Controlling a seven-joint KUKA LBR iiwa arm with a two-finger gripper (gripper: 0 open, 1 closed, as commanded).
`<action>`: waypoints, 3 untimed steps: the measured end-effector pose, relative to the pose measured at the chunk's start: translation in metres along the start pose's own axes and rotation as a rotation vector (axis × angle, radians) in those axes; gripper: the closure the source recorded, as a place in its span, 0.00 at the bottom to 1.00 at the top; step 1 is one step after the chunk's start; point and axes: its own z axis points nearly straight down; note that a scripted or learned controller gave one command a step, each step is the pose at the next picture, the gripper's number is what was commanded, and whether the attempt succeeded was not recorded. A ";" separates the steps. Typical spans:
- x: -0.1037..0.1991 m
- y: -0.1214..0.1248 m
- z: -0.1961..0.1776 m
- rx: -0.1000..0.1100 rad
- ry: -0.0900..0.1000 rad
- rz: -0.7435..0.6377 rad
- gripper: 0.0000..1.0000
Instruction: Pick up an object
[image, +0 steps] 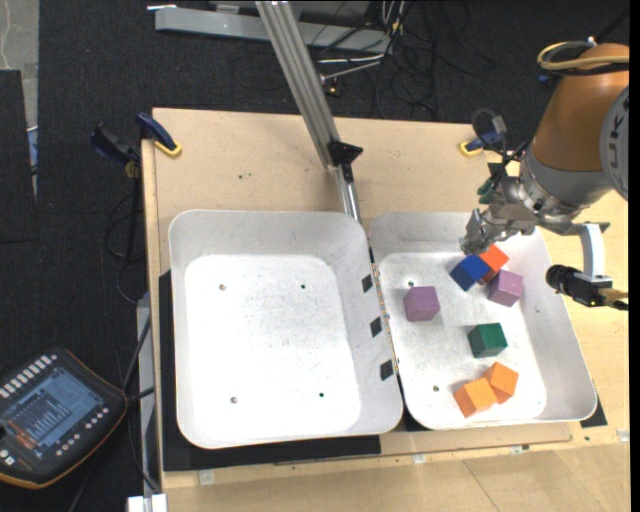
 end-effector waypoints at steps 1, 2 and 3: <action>0.061 -0.005 0.002 0.007 0.003 -0.006 1.00; 0.114 -0.002 0.011 0.007 0.003 -0.006 1.00; 0.173 0.011 0.004 0.004 0.003 -0.007 1.00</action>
